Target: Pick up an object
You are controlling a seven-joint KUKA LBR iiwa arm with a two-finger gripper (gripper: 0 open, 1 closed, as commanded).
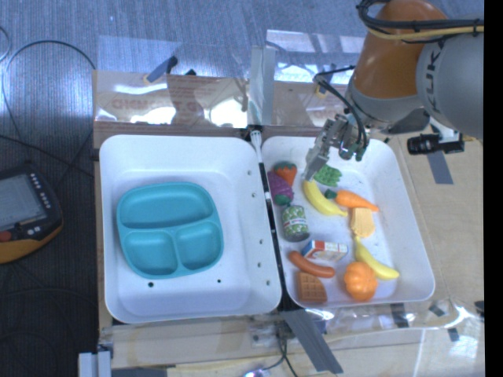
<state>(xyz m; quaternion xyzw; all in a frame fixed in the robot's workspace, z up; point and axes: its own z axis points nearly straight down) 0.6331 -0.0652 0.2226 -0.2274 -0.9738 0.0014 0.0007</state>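
A: arm pose?
B: Reaches in from right, wrist angled down-left; claw [321,162] over right bin [415,234], just above the green toy [328,176]. Can't tell finger state.

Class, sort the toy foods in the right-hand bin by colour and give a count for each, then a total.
Yellow: 3
Orange: 3
Green: 2
Red: 1
Purple: 1
White carton: 1
Total: 11
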